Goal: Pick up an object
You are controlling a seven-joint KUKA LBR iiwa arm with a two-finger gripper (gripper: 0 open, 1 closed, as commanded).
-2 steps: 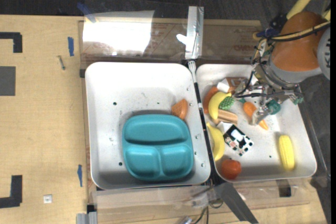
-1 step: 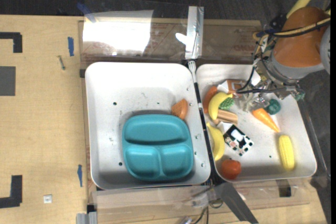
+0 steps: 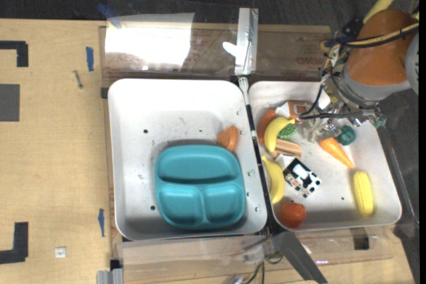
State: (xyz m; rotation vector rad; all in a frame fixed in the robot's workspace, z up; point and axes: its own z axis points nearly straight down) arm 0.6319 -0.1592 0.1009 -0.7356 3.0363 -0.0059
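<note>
The gripper (image 3: pixel 331 122) hangs low in the right bin (image 3: pixel 393 209); I cannot tell its state. The carrot (image 3: pixel 337 151), just below it, may slip away against crowded neighbours.

Toy carrot (image 3: pixel 336 151) lies slanted in the right bin (image 3: pixel 389 209), beside corn (image 3: pixel 363 193).

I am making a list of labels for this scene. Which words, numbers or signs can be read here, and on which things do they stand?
No text can be read.
The black and white patterned block in the right bin carries marks, too blurred to read.
The small box near the gripper shows no legible print.
The teal tray in the left bin is plain.
</note>
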